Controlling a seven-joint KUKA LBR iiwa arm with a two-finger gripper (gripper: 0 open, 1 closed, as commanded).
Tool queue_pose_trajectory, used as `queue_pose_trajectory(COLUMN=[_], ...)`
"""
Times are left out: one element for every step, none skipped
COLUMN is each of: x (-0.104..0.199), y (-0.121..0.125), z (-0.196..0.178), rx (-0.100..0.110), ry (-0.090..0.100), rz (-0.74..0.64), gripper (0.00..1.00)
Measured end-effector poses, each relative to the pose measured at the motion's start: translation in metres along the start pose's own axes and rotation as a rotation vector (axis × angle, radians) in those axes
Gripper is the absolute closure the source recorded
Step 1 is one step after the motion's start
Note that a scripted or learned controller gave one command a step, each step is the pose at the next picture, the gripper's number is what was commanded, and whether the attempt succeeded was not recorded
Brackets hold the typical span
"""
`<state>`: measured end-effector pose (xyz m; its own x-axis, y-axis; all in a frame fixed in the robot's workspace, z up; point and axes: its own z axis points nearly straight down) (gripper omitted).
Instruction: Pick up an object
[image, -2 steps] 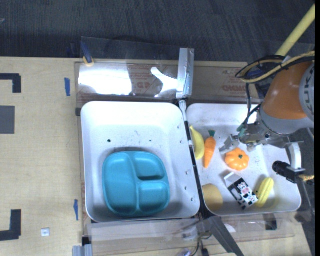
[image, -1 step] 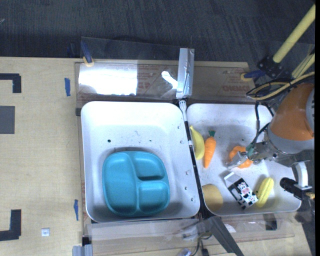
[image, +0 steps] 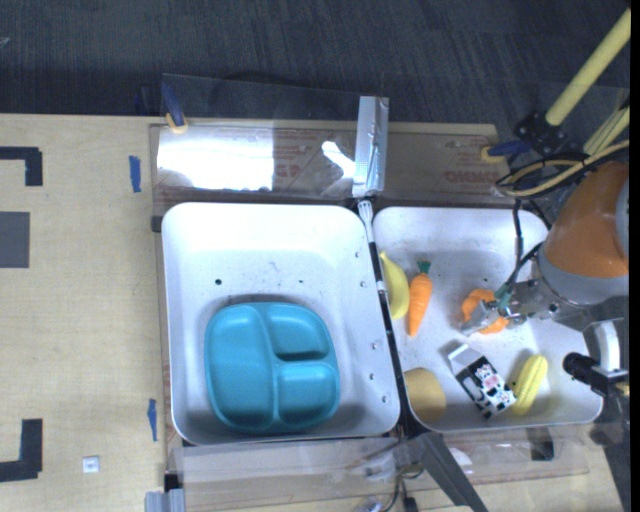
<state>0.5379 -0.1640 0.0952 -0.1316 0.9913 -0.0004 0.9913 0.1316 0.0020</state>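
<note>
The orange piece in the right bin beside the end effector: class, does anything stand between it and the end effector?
Nothing visible does. The end effector sits right against the small orange piece in the right bin. The carrot lies apart on its far side, not between them.

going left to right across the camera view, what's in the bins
blue tray → banana → carrot → orange toy at the gripper → yellow toy
</note>
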Motion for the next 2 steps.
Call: queue_pose_trajectory(x=[0.045,0.028], y=[0.031,0.05], z=[-0.094,-0.115], rx=[-0.001,0.003], ry=[0.001,-0.001], rz=[0.042,0.09], gripper=[1.0,1.0])
